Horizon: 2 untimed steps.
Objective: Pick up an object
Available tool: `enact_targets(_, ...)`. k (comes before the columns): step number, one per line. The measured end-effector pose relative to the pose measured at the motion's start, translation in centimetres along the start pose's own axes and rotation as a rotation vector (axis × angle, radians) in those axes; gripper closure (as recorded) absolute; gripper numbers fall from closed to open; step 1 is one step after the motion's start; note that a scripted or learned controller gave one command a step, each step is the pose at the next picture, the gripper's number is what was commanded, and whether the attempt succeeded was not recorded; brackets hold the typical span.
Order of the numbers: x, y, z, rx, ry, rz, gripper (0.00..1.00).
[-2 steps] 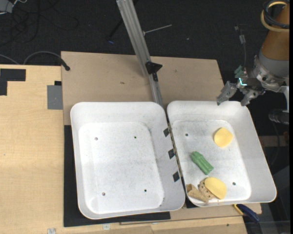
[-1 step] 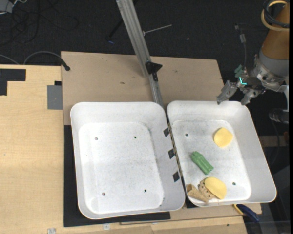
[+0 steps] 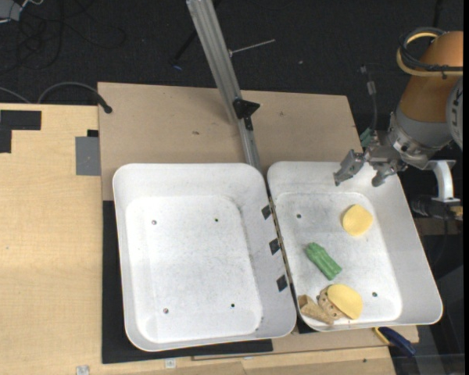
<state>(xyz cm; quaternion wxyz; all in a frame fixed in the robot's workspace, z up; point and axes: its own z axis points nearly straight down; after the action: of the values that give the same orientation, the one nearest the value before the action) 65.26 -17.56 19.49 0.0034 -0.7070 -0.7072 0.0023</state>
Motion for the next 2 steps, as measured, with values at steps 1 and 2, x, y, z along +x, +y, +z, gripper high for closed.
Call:
enact_targets(1, 0.3, -0.5, 6.4, 0.001, 0.001, 0.0, 0.0)
enact_targets(2, 0.4, -0.6, 10.6, -0.003, 0.0, 0.0, 0.0)
